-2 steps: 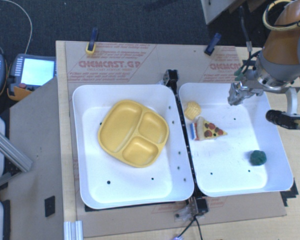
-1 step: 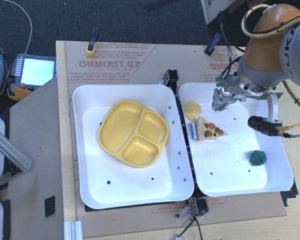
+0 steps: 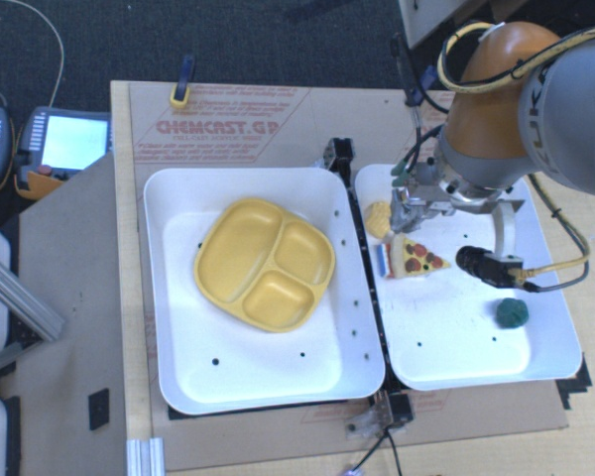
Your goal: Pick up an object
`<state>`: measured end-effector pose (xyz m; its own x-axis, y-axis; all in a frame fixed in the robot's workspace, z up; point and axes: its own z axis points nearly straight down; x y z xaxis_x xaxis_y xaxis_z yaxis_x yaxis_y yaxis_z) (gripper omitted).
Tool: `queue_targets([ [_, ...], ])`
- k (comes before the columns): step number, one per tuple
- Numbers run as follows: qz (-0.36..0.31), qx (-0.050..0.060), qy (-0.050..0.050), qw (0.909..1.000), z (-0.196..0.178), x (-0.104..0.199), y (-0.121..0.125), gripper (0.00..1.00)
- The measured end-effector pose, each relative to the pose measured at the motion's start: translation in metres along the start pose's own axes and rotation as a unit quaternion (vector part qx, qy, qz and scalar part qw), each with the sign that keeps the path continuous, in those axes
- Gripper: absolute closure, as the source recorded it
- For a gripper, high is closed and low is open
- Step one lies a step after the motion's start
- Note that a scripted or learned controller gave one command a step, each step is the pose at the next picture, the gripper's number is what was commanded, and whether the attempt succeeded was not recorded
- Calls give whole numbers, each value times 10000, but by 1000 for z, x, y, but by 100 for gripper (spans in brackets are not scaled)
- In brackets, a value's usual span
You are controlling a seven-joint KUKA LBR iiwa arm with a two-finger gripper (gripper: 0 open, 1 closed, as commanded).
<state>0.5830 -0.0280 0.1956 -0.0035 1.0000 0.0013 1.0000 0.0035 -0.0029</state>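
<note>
Reaching into the right bin (image 3: pixel 535 360) in the camera view, the gripper (image 3: pixel 409 216) hangs low over the pizza-slice toy (image 3: pixel 415 257), beside a pale yellow lump (image 3: pixel 378 218) at the bin's left wall. Whether it is released or clenched I cannot tell. The risk, as I judge it: the flat slice lies close to that wall, so a descent could slip off it or nudge the lump instead. A green ball (image 3: pixel 512 312) sits apart. The left bin (image 3: pixel 178 345) carries a yellow divided plate (image 3: pixel 266 264). The counter (image 3: pixel 228 117) is brown board; monitors (image 3: pixel 69 142) stand to its left.
</note>
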Motion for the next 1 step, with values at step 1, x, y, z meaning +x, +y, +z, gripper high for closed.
queue_targets([
  [1, -4, -5, 4, 10000, -20, 46, -23, 100],
])
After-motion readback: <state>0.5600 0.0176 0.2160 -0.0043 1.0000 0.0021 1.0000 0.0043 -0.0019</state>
